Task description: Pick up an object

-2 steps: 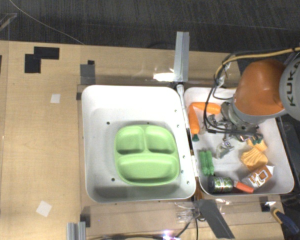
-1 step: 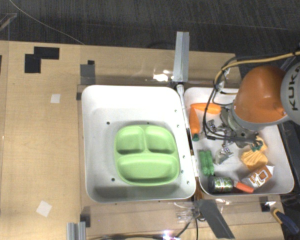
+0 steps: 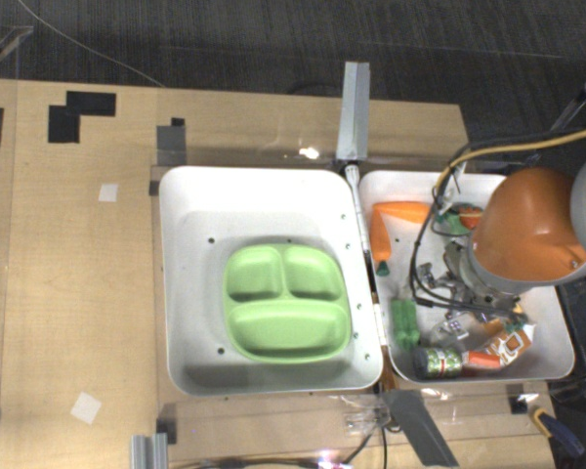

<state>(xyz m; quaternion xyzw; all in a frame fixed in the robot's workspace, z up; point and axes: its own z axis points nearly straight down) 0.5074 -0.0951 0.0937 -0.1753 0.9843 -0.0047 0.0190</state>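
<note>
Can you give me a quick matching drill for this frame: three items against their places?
Items:
1. green divided plate
2. orange object
3. green can

Places:
A. right bin, far end
B. left bin, middle
C. right bin, near edge

Pairs: 1-B, 2-A, 3-C

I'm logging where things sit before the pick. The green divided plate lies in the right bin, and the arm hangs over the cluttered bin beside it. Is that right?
Not quite. The green divided plate lies in the left bin, not the right one. The camera view shows this. The rest holds: the arm hangs over the cluttered bin beside it.
</note>
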